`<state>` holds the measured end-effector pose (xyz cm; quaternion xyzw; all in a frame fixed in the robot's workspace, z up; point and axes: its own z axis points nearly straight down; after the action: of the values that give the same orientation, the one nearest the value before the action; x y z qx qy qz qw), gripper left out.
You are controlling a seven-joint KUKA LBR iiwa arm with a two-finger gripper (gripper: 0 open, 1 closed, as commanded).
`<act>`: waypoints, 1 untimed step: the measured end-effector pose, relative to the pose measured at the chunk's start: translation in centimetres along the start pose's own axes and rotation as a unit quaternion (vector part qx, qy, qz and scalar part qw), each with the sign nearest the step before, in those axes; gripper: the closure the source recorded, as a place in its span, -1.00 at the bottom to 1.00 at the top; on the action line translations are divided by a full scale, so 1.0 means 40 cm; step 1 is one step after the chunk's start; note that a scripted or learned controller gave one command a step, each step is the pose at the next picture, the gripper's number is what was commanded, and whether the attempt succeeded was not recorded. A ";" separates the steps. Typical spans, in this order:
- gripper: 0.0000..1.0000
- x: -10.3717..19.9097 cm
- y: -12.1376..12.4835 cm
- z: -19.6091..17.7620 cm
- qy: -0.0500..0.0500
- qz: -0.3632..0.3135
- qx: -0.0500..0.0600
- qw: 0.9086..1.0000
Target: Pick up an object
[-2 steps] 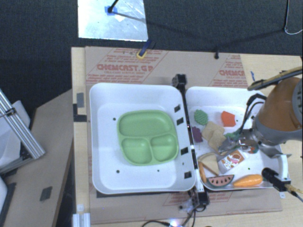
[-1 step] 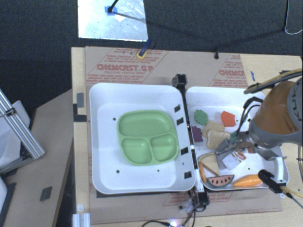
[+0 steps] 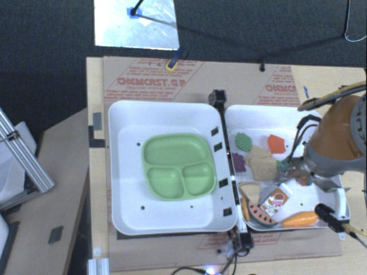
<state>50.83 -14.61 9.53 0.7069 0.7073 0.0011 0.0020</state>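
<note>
Evidently nothing has been lifted yet: the gripper (image 3: 285, 173), its state impossible to tell, is lowered beside the beige object (image 3: 263, 162), its likely target.

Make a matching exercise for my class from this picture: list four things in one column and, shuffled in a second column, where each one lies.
Things
1. light green divided plastic plate
2. orange toy carrot
3. red-and-green watermelon slice toy
4. small orange-red block

Places
A. front edge of the right white bin, right of the watermelon slice
B. middle of the left white bin
C. back part of the right bin
D. front left corner of the right bin

Pairs: 1-B, 2-A, 3-D, 4-C
</note>
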 end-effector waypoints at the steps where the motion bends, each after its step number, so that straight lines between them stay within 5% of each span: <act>1: 1.00 0.006 -0.005 -0.157 0.000 -0.002 -0.001 1.000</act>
<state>50.61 -14.36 15.82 0.7057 0.7085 0.0017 0.0028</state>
